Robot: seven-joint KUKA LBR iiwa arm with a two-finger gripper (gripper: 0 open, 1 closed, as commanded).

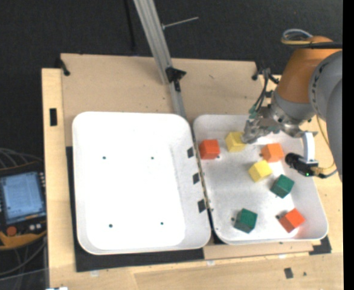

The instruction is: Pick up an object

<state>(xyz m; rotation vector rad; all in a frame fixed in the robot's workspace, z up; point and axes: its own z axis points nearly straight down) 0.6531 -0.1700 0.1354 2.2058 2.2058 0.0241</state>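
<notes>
Small yellow cube (235, 141) noted at the far-left part of the right-hand shallow white bin (319, 213), resting flat on the bin floor. It is judged the likeliest target, since the pincer (250, 133) is seen just beside its right edge, low over the bin floor. Whether contact is made cannot be told.

Pincer state: cannot be told; the fingertips are too small and dark against the wrist hardware to be separated. Nothing is seen lifted.

Progress, as judged: approach appears made, grasp not shown, lift not done. All blocks are seen lying on the bin floor.

Orientation: the cube is near equal-sided, so no true long axis is offered. Its top face is seen turned slightly, the edges set at a small angle to the bin walls.

Outward from it: a small orange-red cube (209, 149) lies just left, near the dividing wall. An orange cube (273, 152) lies right of the pincer. A second yellow cube (260, 171) sits nearer, mid-bin. A dark green cube (282, 186) is beside it to the right. Another green cube (246, 220) and an orange-red cube (291, 220) are noted along the near side.

The left-hand white bin (131, 180) is set alongside on the pale wooden desk (110, 86).
</notes>
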